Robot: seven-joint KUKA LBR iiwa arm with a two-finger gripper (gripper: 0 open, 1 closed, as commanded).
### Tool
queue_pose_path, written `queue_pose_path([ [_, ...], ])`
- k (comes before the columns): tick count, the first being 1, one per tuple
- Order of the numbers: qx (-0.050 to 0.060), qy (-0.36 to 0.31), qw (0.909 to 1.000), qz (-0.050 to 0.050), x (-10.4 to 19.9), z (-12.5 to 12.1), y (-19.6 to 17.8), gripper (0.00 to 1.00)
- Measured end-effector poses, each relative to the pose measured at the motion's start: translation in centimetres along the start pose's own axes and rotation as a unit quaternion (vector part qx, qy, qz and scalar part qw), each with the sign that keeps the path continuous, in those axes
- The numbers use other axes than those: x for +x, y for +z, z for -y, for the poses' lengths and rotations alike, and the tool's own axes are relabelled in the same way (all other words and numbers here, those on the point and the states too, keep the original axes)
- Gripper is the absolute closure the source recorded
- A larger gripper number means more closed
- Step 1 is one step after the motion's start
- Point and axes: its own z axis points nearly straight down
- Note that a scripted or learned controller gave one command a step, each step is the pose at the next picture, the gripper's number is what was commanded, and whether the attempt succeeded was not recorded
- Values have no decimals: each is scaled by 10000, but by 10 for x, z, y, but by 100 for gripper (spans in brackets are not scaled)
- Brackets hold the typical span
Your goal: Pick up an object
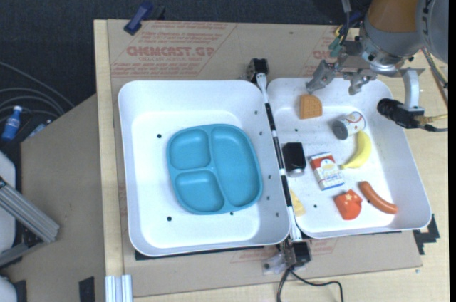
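My gripper [336, 79] hangs over the far edge of the right bin [407, 151], its two fingers spread apart with nothing between them. Just below it lies a tan slice of toast [310, 107]. Further in sit a small grey cylinder [340, 128], a yellow banana [360, 150], a black block [293, 156], a red and white carton [327, 171], a red pepper-like piece [348, 204] and a sausage [376, 196].
The left bin [142, 115] holds a blue divided plate [212, 167]. A small yellow scrap [296, 206] lies by the right bin's left wall. A black clip [257, 68] sits at the divider's far end. Cardboard surrounds both bins.
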Motion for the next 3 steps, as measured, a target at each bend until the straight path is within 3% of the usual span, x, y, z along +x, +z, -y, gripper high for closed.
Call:
queue_pose_path([
  [1,3,-1,10000,-1,-6,-18,125,0],
  [2,-7,-4,10000,-1,-5,-19,113,100],
  [3,-28,-18,10000,-11,94,-20,22,100],
])
